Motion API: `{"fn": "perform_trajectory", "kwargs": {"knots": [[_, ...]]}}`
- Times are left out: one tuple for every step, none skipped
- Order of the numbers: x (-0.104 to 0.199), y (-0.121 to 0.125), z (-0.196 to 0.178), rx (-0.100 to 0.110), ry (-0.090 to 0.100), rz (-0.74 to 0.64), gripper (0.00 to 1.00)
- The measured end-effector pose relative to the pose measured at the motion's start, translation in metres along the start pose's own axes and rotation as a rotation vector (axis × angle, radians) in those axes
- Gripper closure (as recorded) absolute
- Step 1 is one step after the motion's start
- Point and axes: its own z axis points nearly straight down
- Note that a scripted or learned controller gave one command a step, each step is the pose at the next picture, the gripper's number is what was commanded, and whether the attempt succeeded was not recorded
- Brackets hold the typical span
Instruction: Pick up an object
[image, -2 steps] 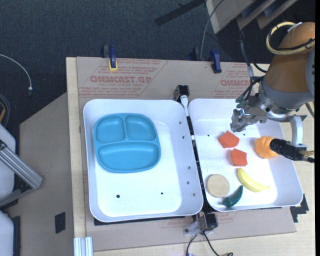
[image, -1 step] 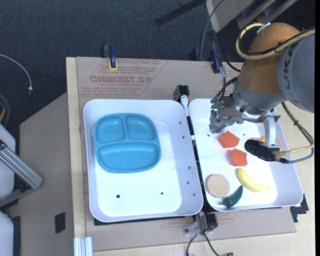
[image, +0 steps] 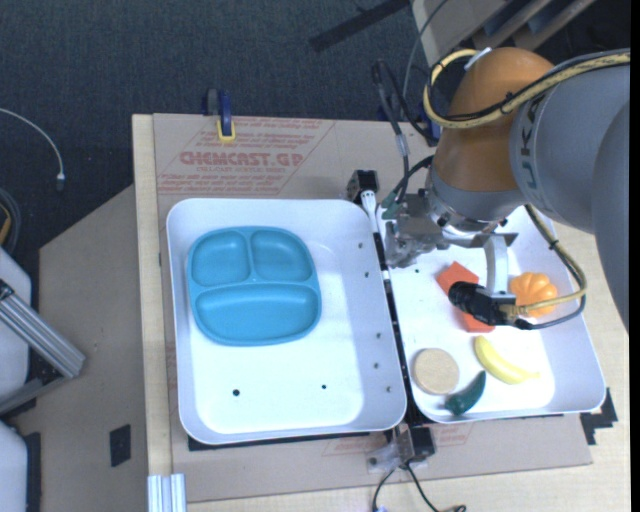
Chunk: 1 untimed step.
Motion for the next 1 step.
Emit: {"fn": "perform_trajectory", "kwargs": {"knots": [[0.0628, 0.01, -0.0048, -0.005, -0.001, -0.001, 1.0]]}}
